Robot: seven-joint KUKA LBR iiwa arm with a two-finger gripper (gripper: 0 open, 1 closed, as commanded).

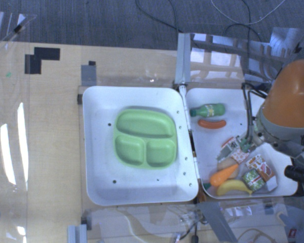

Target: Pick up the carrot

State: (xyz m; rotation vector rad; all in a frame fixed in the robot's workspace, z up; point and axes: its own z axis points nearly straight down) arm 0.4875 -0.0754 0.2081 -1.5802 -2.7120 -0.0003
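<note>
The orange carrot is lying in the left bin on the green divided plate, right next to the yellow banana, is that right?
Not quite. The camera view shows the orange carrot in the right white bin, near its front edge, not on the green divided plate, which sits in the left white bin. The rest holds: it lies right next to the yellow banana.

Robot lab: bench [40, 135] with white bins [99, 186], loose cables [157, 4], carpet floor [91, 14].

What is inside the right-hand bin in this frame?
The right bin holds a green bottle, a red sausage, the carrot, a banana and some small packets. The arm covers the bin's right part.
</note>
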